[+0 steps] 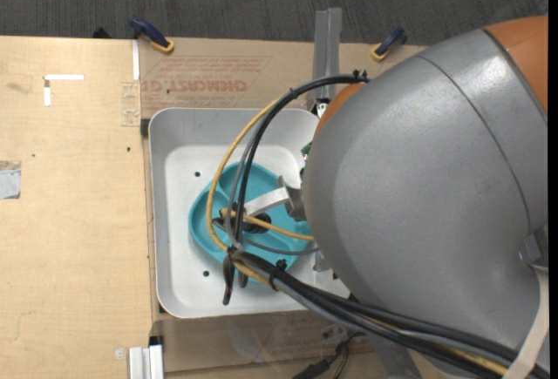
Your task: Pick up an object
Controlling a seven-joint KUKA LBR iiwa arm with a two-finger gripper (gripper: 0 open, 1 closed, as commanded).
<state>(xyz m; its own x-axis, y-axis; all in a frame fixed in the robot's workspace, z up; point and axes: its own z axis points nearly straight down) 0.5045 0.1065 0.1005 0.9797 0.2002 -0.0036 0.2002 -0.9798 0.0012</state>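
A teal shallow dish (209, 216) lies in the left white bin (174, 194), toward its middle and right. My gripper (240, 233) hangs low over the dish, with yellow and black cables looping around it. The big grey arm (427, 194) with its orange band covers the bin's right part and whatever lies there. Cables and the wrist hide the gripper's tip, and I cannot make out anything held in it.
The bin rests on a brown cardboard sheet (218, 77) held by two clamps (153, 33) (388, 42). Bare wooden bench (70, 194) stretches to the left. A grey metal post (327, 37) rises behind the bin.
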